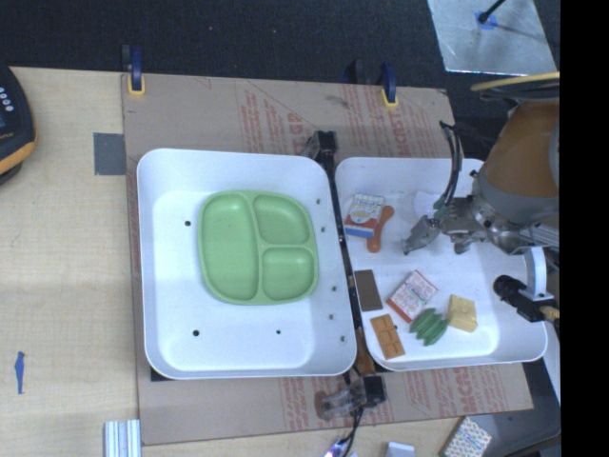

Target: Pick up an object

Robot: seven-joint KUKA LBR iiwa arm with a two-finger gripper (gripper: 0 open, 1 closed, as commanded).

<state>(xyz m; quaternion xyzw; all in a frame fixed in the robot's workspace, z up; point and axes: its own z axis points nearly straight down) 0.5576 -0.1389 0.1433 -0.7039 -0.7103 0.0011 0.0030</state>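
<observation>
Your gripper [440, 233] hangs spread, nothing in it; that orange stick [379, 228] looks light and stiff, grab mid-length.

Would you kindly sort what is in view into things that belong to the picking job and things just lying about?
Job:
gripper
right bin
small carton
orange stick
red-and-white packet
green pods
yellow block
orange cracker

Lying about:
left bin
green divided plate
blue clamps
</observation>
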